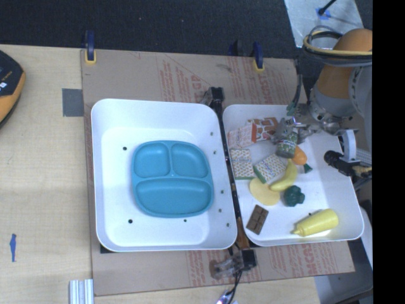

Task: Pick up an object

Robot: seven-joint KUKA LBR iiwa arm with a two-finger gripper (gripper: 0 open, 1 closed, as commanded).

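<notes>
The right bin (345,233) holds several toy foods. At its back sits a red and white carton (259,130); below that are a green-checked packet (270,168), a banana (285,179), a yellow disc (264,193) and a dark green broccoli piece (292,197). A brown chocolate bar (256,218) and a yellow bottle (316,222) lie near the front. The gripper (290,133) hangs low over the bin's back part, right above a small greenish can (286,149) with an orange piece (299,157) beside it. I can't make out whether it touches the can.
The left bin (111,230) holds a blue divided plate (172,177). A second checked packet (240,163) lies against the right bin's left wall. The arm's grey body and orange band (345,49) rise at the back right. A yellow and black device (9,84) sits at the far left.
</notes>
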